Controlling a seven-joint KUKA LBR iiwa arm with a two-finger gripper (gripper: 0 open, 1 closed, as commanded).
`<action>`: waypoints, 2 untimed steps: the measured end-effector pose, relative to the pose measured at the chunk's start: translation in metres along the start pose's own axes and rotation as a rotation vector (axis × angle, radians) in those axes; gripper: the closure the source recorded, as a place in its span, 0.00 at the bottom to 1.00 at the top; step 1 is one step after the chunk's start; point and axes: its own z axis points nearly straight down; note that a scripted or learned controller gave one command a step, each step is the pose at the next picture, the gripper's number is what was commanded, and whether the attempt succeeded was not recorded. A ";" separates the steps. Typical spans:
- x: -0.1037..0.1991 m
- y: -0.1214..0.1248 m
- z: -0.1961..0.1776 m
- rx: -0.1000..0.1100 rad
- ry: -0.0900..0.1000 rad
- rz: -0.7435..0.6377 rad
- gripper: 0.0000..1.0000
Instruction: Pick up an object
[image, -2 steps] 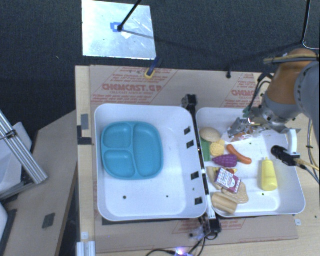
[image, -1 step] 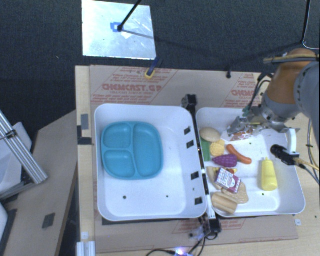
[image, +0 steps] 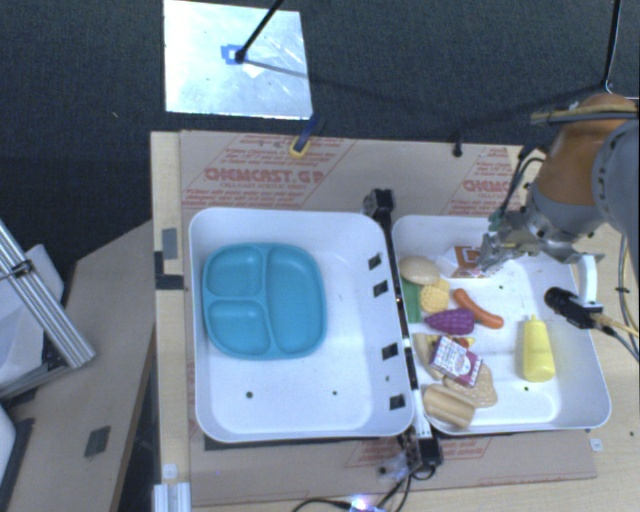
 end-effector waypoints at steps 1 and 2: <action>-0.005 0.000 -0.064 -0.001 0.001 0.001 1.00; -0.006 0.001 -0.097 0.002 0.002 -0.003 1.00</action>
